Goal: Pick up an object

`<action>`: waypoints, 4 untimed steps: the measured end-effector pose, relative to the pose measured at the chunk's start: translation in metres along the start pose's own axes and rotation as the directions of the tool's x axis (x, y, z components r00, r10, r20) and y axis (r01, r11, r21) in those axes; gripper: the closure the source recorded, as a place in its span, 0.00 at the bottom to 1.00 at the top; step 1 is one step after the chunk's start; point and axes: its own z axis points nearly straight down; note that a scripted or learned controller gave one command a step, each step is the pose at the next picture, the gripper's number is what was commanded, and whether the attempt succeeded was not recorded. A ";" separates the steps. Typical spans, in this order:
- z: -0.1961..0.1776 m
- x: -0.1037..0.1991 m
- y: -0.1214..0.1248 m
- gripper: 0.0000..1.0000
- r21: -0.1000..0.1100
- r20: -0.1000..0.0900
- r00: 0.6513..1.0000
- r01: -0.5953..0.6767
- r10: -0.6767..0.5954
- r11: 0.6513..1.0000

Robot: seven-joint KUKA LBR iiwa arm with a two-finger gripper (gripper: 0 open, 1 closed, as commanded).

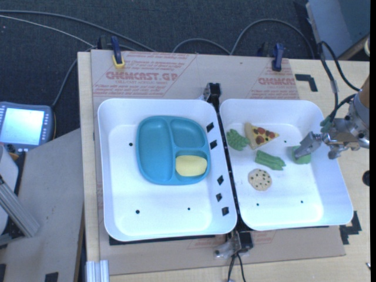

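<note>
Gripper low over the right edge of the right bin, beside a green toy.

The arm enters from the right of the frame, and its two grey fingers are spread apart: one finger rests against a small green piece near the bin's right wall, the other lies further right, and nothing is visibly clamped between them. To the left in the same bin lie a toy pizza slice, a green leafy piece near the divider, a green bean-like piece in the middle, and a round cookie below it. The left bin holds a blue divided plate with a yellow lump in its lower right compartment.
</note>
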 end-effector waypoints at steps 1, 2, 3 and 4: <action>-0.006 0.000 0.002 0.00 -0.013 0.003 1.000 0.004 -0.004 1.000; 0.055 -0.003 0.007 0.00 -0.009 0.001 1.000 0.003 -0.003 1.000; 0.115 -0.009 0.005 0.00 -0.008 0.001 1.000 0.003 -0.003 1.000; 0.167 -0.008 0.005 0.00 -0.010 0.002 1.000 0.003 -0.003 1.000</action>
